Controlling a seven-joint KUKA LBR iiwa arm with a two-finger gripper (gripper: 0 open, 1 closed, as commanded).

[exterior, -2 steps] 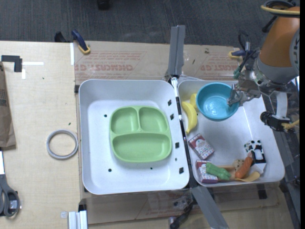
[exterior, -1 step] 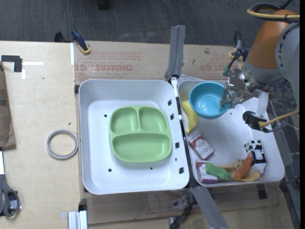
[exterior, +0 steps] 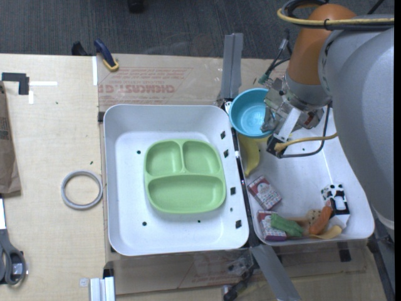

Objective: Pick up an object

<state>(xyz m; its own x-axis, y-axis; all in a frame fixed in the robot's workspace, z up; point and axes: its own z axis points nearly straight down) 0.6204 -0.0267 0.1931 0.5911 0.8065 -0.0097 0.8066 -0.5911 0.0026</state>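
1. A blue bowl (exterior: pixel 252 113) hangs at the upper left corner of the right bin (exterior: pixel 313 168), over the divide between the two bins. It is round, light blue, with a paler, glossy inside that catches the light.
2. The bowl's mouth faces up toward the camera, tipped slightly. Being round, it has no clear long axis.
3. The gripper (exterior: pixel 274 121) sits at the bowl's right rim. One finger appears to lie inside the rim and the rest outside, so it is clamped on the bowl's edge.
4. The grey arm with its orange band (exterior: pixel 313 42) reaches in from the right, above the right bin.
5. Just below the bowl, a yellow object (exterior: pixel 249 152) stands against the right bin's left wall; the bowl partly covers it, and what it is cannot be told.
6. Lower in the right bin lie a small red-and-white packet (exterior: pixel 265 192), a second packet (exterior: pixel 270 226), a green piece (exterior: pixel 290 226), an orange carrot-like toy (exterior: pixel 321 219) and a black-and-white figure (exterior: pixel 336 197).
7. The left bin (exterior: pixel 119 187) holds a green divided plate (exterior: pixel 185 175) with three compartments, lying flat near its middle.
8. On the bench left of the bins lie a grey ring (exterior: pixel 82 189) and, at the lower edge, scissors (exterior: pixel 11 263).
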